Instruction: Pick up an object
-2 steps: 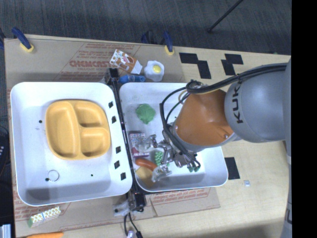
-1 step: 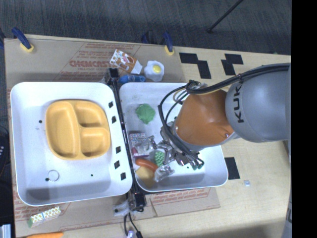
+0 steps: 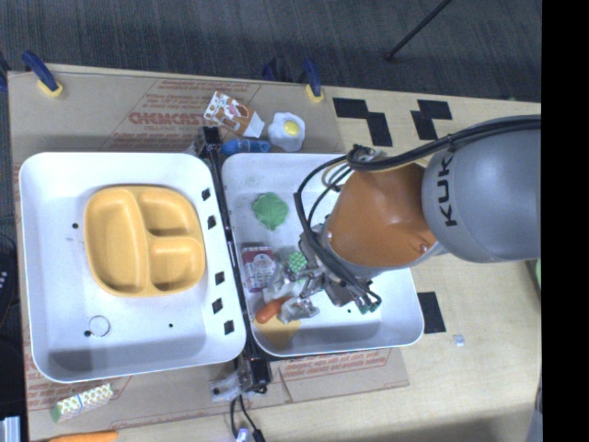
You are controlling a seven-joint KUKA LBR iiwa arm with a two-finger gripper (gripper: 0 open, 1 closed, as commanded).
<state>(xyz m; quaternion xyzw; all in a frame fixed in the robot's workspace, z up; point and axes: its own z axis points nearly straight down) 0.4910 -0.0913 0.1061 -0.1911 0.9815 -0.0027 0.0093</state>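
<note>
Down in the right bin (image 3: 400, 325), near its front-left corner, lies a small cluster of objects: an orange carrot-like piece (image 3: 266, 313), a red-and-white packet (image 3: 259, 267) and a small green studded item (image 3: 297, 261), with a green leafy piece (image 3: 271, 210) farther back. The gripper (image 3: 302, 300) sits low over this cluster, its tip close to the orange piece. Whether anything sits between the fingers cannot be told, nor how far apart they stand. By the look of it, the step in hand is the reach or grasp itself. Next would come closing firmly on one item and lifting straight up, clear of its neighbours. A yellow divided tray (image 3: 144, 238) rests in the left bin (image 3: 41, 247).
</note>
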